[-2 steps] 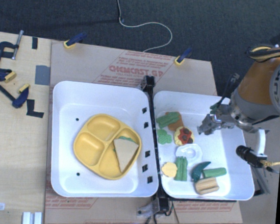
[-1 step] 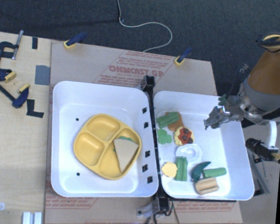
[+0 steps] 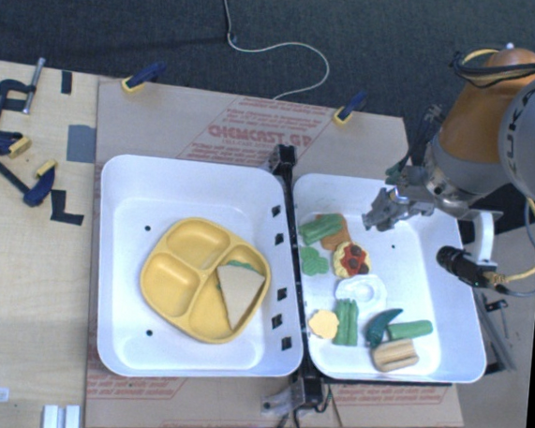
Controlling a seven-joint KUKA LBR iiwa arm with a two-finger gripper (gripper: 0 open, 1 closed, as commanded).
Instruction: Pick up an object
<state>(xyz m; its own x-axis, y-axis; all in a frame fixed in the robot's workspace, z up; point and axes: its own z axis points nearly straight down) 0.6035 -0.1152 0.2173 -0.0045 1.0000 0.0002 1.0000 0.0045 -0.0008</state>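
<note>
The right bin holds several toy foods: a green vegetable, a red and yellow piece, a white ring-shaped piece, a green bean bundle, a yellow slice, a teal and green piece and a tan bread roll. My gripper hangs over the upper part of this bin, just right of the green vegetable and above the red and yellow piece. Nothing shows between its fingers.
The left bin holds a yellow divided plate with a tan sandwich wedge in its right compartment. Black clips run along the divider between the bins. Clamps lie on the bench at the far left.
</note>
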